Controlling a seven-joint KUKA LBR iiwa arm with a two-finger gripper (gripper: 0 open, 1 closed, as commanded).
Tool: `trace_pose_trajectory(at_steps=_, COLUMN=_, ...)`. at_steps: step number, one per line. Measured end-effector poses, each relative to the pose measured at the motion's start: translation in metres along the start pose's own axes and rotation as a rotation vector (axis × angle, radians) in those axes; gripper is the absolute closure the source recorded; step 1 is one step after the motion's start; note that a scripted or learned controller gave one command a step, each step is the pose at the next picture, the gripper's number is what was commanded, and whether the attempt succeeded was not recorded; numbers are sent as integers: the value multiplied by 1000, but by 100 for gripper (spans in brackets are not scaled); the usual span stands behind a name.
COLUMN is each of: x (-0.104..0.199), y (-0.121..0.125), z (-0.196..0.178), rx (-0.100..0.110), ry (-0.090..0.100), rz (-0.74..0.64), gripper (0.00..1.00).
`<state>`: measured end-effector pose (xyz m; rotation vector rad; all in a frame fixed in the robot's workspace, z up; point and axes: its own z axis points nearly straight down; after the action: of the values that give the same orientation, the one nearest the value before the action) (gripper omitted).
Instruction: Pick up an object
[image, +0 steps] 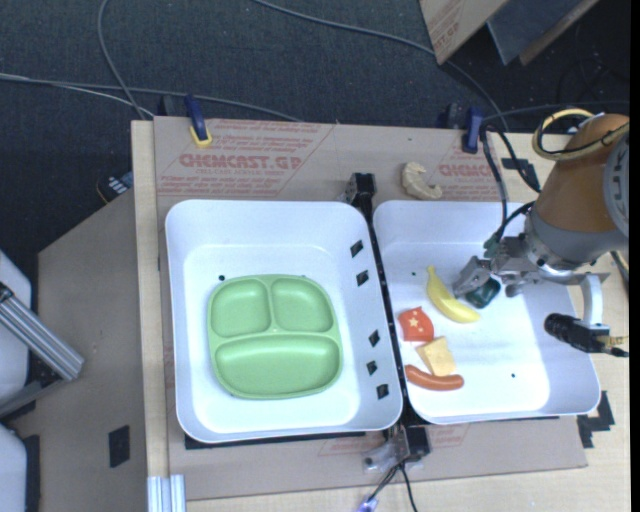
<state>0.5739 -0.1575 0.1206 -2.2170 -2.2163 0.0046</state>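
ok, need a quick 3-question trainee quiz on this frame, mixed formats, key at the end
1. True or false: the green divided plate lies in the same bin as the banana.
2. Which item is nearest the gripper? A) banana B) sausage C) cheese wedge
3. Fill in: the red strawberry-like piece lies in the ___ bin.

Key: 1 false; 2 A; 3 right
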Motion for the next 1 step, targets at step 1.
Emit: trace_pose_trajectory(at_steps=1, x=0, y=2, z=-15, rx=-8, ry=-2, rz=0, gripper=100)
